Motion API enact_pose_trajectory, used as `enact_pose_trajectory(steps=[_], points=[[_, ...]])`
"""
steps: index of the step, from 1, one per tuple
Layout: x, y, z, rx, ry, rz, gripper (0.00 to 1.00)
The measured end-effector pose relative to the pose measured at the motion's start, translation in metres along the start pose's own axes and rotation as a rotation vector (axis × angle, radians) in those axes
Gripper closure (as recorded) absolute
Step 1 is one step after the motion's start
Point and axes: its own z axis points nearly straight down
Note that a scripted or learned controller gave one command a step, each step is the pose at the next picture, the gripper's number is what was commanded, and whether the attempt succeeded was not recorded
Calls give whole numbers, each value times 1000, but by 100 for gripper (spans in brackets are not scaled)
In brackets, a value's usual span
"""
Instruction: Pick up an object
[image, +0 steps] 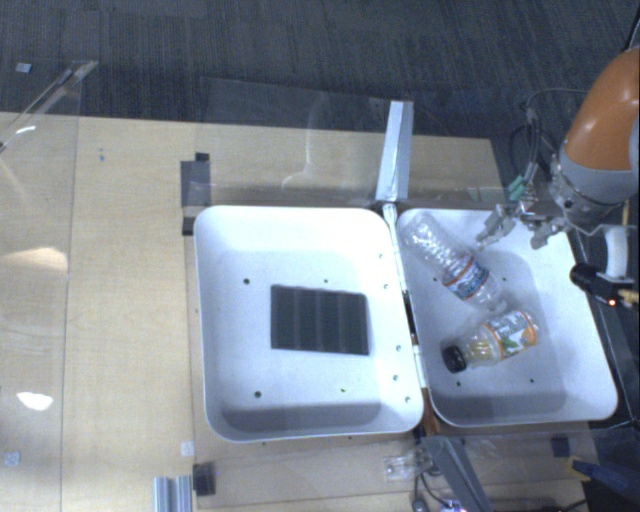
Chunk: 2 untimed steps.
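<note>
- Bench (100, 330): pale wood surface bearing two shallow white bins side by side.
- Left bin (230, 260): white, with a dark ribbed rectangular panel (320, 320) lying flat near its centre.
- Right bin (580, 380): white, holding two bottles.
- Clear plastic bottle (452, 259): lies on its side, slanting from the bin's upper left corner toward its middle; blue-and-white label near its lower end.
- Second bottle (495, 340): lies on its side just below the first, black cap toward the left, orange and green label; the two are near each other but apart.
- Arm (605, 130): grey with orange band, at the right bin's upper right corner.
- Gripper (518, 222): two thin fingers spread apart, nothing between them, above the bin's upper edge, right of the clear bottle.
</note>
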Motion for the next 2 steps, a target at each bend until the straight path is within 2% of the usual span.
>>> enact_pose_trajectory(steps=[1,2], points=[[1,9,112,0,0,-105,0],[20,35,116,-9,-22,-171,0]])
